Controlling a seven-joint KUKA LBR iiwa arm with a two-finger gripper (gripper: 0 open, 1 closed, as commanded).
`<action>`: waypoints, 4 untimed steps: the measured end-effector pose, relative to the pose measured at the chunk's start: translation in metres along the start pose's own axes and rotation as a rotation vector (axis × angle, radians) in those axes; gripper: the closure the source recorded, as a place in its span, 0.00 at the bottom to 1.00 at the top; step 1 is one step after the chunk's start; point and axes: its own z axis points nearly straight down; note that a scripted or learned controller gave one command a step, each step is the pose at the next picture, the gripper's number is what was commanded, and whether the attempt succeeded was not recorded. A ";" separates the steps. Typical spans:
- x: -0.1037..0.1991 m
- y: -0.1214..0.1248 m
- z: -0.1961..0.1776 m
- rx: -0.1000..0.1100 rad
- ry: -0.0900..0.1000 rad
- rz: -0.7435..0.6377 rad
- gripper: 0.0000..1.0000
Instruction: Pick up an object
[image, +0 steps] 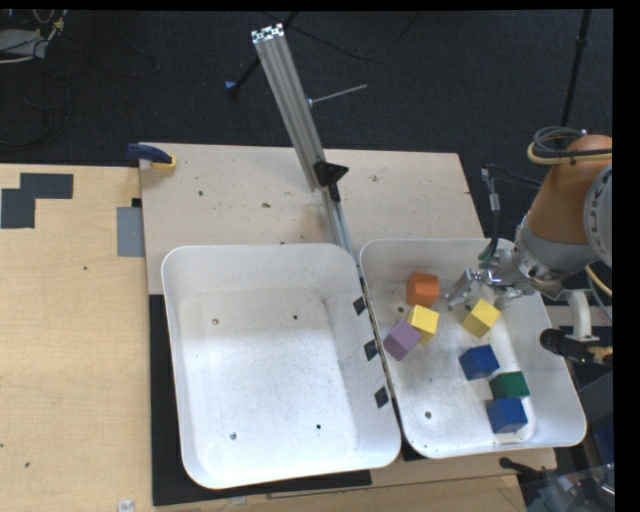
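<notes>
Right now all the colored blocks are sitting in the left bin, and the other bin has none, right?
Not quite. The camera view shows the blocks, like the orange block and purple block, in the right bin; the left bin has none.

Dark carpeted floor (430, 80) across the far side, with loose cables (30, 35) at far left and thin black leads trailing over it. Light plywood bench top (250, 195), speckled, a few small holes. Left of it a paler wood panel (60, 330) with grey rectangular patches (128, 232) and a dark stepped patch (35, 195). Blue-and-yellow clamp (150, 155) at the bench's far left corner. Slanted aluminium strut (292, 100) rises from the bench middle, checker tag (267, 33) on top, black bracket (328, 175) at its base. Black mat (160, 400) edges the near left. Even overhead light, soft shadows.
</notes>
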 end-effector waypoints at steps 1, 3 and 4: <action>0.001 0.000 0.032 -0.006 -0.003 0.000 0.00; -0.004 -0.008 -0.027 -0.010 -0.003 0.004 1.00; 0.001 -0.015 -0.082 -0.012 -0.003 -0.001 1.00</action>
